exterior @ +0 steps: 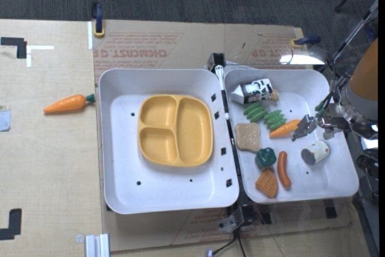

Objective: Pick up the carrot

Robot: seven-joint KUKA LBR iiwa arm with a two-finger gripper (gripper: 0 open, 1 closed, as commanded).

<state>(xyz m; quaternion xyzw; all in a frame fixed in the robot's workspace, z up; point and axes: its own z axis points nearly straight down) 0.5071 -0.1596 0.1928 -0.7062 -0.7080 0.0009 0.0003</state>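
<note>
A small orange carrot [284,129] lies in the right bin [337,186], slanting up to the right, just below a green pea pod [276,118]. My gripper [305,127] is low in this bin, right at the carrot's right tip. From this angle I cannot see whether it touches the carrot or has it. A second, larger carrot [66,105] with a green top lies on the bench, left of the left bin.
The right bin also holds a black-and-white carton [255,91], another pea pod [255,111], a bread slice [247,136], a teal-green piece [266,157], a red sausage [283,169], an orange wedge [267,183] and a white cylinder [316,152]. A yellow divided plate [176,129] sits in the left bin [114,189].
</note>
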